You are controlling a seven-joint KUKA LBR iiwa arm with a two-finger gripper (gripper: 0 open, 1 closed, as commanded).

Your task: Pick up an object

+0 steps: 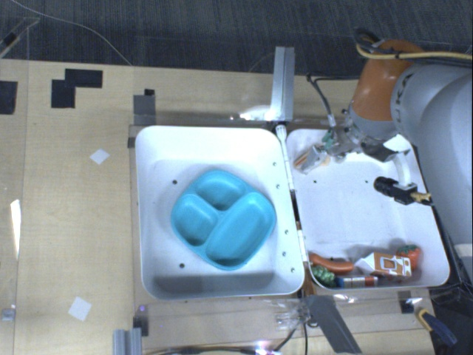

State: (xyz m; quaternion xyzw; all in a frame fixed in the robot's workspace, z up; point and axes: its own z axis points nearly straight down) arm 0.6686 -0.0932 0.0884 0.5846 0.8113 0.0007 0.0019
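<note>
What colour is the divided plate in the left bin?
Light blue; the plate shows best in the overhead camera view.
</note>
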